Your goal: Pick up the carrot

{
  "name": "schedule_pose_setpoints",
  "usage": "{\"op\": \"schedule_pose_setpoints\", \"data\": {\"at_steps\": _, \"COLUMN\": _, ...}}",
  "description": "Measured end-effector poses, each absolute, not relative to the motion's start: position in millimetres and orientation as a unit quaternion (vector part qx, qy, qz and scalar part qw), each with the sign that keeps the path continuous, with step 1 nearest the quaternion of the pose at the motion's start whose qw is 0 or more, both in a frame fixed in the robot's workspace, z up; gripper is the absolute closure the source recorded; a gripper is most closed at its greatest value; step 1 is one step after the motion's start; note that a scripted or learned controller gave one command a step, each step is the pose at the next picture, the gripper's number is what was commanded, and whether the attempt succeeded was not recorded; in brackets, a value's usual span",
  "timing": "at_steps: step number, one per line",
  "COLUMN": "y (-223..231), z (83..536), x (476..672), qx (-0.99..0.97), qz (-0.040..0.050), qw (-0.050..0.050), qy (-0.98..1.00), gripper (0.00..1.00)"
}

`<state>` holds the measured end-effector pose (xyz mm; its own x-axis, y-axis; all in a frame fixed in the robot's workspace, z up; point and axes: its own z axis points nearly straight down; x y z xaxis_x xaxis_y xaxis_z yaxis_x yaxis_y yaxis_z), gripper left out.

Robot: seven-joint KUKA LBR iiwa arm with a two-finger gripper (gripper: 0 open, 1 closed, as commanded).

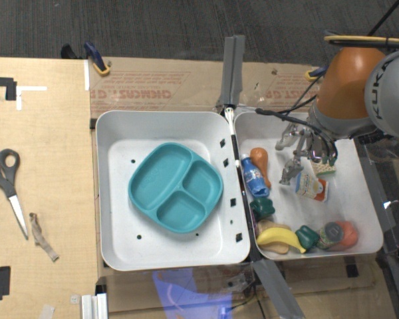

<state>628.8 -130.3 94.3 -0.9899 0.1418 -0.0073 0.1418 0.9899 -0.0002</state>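
Two-finger metal gripper [299,158]: hovering over the right white bin [366,198] with fingers spread apart, gripping nothing. Orange tapered carrot [260,163]: lying near that bin's left wall, touching a blue bottle [255,178].

Carrot [259,160]: short, orange, rounded at its upper end, with the lower end narrowing. Lies flat on the floor of the right bin [362,198], near that bin's left wall, in its upper-left part. Long axis runs roughly up-down in the view, slightly slanted. Its left side touches or overlaps the blue bottle [255,178] lying alongside. Whole, no visible damage. Not lifted; nothing grips it.
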Motion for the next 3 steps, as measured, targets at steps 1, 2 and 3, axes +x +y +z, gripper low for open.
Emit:
{"op": "schedule_pose_setpoints", "data": {"at_steps": 1, "y": -100, "z": 93, "x": 611.2, "qx": 0.309, "qz": -0.0003, "qw": 0.001, "qy": 0.951, "gripper": 0.00}}
{"op": "schedule_pose_setpoints", "data": {"at_steps": 2, "y": -95, "z": 94, "x": 640.4, "qx": 0.267, "qz": -0.0008, "qw": 0.003, "qy": 0.964, "gripper": 0.00}}
{"op": "schedule_pose_setpoints", "data": {"at_steps": 3, "y": -97, "z": 105, "x": 641.7, "qx": 0.266, "qz": -0.0031, "qw": 0.006, "qy": 0.964, "gripper": 1.00}}
